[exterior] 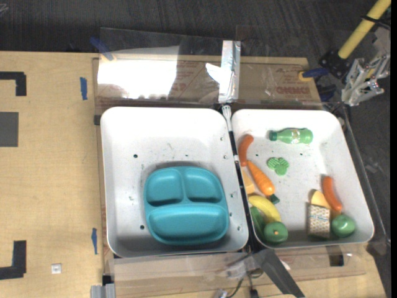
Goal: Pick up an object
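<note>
Now | claw (366, 79) top right, outside right bin (329, 126) | arm slanted

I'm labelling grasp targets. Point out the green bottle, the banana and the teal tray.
green bottle (290, 136), camera view, mid-body.
banana (263, 206), camera view, middle of its curve.
teal tray (185, 227), camera view, large front compartment.

I see the right bin (347, 166) holding toy food: a green bottle (290, 136) lying flat, two carrots (255, 172) along the left wall, a banana (263, 206), green apples (275, 231) and a patterned box (318, 220)
</note>
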You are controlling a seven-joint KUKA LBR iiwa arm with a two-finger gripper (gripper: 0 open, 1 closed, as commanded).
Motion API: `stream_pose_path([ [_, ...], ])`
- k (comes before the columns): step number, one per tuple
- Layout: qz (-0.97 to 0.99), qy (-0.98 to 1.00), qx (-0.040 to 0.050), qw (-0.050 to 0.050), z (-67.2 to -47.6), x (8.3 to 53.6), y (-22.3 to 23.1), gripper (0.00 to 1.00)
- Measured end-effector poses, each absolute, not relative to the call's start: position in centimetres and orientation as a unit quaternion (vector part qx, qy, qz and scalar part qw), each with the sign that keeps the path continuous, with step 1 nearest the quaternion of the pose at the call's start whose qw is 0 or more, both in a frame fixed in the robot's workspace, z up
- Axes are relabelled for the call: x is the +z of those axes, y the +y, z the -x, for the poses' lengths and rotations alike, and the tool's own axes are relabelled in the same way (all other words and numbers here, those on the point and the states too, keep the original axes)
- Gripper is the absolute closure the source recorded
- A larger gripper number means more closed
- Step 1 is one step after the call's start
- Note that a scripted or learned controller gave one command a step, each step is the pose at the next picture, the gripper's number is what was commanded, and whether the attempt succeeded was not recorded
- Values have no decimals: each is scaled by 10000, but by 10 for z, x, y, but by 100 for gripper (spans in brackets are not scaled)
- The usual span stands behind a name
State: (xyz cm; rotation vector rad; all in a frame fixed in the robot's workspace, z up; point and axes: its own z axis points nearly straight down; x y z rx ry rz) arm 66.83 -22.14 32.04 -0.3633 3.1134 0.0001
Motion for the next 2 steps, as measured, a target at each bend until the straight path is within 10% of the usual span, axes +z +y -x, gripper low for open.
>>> stream_pose_path([
  [2,2205,9754,-17,56,-669,339,-222,100],
])
